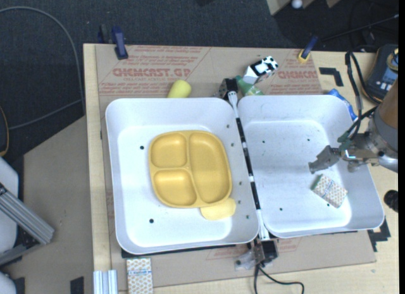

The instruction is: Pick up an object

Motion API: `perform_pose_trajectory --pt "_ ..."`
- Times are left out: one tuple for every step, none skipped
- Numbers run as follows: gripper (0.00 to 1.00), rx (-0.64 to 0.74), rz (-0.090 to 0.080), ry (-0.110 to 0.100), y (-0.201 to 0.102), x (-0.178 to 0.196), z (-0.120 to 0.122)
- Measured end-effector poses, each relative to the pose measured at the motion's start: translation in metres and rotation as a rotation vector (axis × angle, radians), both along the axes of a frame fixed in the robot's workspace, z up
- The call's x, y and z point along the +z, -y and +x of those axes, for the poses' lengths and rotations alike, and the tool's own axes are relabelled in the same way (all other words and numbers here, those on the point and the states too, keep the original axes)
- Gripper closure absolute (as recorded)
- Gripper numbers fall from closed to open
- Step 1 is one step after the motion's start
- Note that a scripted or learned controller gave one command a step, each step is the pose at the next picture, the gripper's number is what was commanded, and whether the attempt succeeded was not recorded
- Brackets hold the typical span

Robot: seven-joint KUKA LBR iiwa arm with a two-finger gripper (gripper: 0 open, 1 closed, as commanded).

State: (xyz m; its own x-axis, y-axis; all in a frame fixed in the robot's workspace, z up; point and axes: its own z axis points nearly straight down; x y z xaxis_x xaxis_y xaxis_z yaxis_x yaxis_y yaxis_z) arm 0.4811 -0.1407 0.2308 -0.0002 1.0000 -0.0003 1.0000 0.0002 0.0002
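A small flat packet (330, 190), white with a speckled multicolour print, is seen lying tilted in the right bin (285, 223) near its right wall. The gripper (335, 157) is positioned just above it, fingers spread open, nothing held.

yellow divided tray (190, 177), white bins (126, 160), speckled pale packet (330, 190), black-and-white checked object (263, 67), yellow block (180, 88)

Position: one fixed camera, mounted above the bench (95, 179).
Facing: downward at a slant, the far bench edge toward the top.
Nearness: far enough to take in the left bin (126, 179) and right bin (285, 217) whole, plus dark floor (50, 71) beyond.
Arm entry: arm (387, 125) reaches in from the right edge.
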Motion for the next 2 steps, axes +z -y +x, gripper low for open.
perform_pose_trajectory --pt "0.0 -0.001 0.002 -0.003 0.009 -0.09 0.024" --pt "0.0 0.0 -0.001 0.001 0.069 -0.06 0.098"
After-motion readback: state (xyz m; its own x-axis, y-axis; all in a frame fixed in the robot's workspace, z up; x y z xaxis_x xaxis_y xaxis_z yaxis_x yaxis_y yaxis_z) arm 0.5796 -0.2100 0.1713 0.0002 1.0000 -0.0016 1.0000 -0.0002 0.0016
